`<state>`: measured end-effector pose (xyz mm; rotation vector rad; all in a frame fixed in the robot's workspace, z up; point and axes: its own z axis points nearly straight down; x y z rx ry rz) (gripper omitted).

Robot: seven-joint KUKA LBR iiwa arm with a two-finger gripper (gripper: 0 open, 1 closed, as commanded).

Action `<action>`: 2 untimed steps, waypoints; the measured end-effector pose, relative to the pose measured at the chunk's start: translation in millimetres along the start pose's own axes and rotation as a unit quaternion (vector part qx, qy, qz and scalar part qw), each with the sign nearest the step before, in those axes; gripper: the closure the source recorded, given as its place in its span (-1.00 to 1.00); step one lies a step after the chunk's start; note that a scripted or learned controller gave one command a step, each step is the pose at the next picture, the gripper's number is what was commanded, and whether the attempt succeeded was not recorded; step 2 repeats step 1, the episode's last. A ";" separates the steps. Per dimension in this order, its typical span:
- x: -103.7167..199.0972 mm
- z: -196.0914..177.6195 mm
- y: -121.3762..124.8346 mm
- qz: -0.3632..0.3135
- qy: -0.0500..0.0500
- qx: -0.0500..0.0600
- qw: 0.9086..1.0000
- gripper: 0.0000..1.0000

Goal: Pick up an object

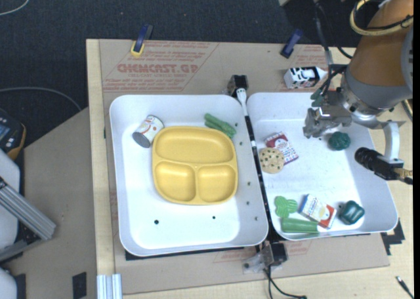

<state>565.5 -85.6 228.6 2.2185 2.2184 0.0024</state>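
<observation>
1. Two white bins: your claw (319,124) hangs over the right bin (328,183); I cannot tell its state.
2. Beside it you see a dark green object (338,140).
3. A cookie (270,159) lies near the divider.

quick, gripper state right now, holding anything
gripper: over the right bin, beside a small dark green object; cannot tell whether it is open or closed, and nothing is seen held.
</observation>
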 end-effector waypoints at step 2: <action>16.7 8.3 -9.3 -0.001 0.001 0.003 1.000 1.00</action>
